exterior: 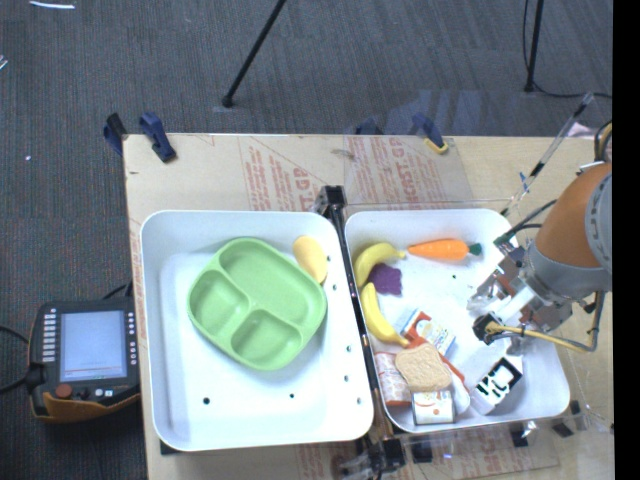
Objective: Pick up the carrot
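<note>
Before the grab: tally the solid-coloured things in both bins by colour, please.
Yellow: 3, two bananas and a pale piece in the left bin
Orange: 1, the carrot
Green: 1, the plate
Purple: 1, a small piece
Total: 6

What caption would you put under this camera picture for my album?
Gripper over the right bin, the carrot lying unheld near the bin's far wall.

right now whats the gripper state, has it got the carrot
Gripper: open or closed cannot be told. The carrot lies apart from it in the bin.
</note>
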Robot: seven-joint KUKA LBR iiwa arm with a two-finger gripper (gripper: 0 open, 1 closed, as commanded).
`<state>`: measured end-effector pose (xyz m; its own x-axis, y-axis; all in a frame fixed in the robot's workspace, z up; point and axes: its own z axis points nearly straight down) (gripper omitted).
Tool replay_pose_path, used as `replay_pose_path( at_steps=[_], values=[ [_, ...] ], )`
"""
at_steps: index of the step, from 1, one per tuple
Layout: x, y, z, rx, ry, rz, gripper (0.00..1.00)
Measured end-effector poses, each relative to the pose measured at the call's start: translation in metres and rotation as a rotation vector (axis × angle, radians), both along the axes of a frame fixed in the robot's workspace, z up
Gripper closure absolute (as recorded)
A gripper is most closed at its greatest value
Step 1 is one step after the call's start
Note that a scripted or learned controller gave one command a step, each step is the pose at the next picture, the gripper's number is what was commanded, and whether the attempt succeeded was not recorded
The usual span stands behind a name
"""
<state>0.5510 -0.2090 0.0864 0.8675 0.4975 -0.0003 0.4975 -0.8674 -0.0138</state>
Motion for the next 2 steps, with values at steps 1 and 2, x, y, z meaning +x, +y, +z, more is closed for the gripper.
replay_pose_path(
  at_steps=[1,2],
  values=[
    [0.0729,0.0253,0.0004,-0.009,-0.003,-0.099,0.0],
    [0.065,0.0302,-0.0006,-0.01,0.002,-0.319,0.0]
  ],
)
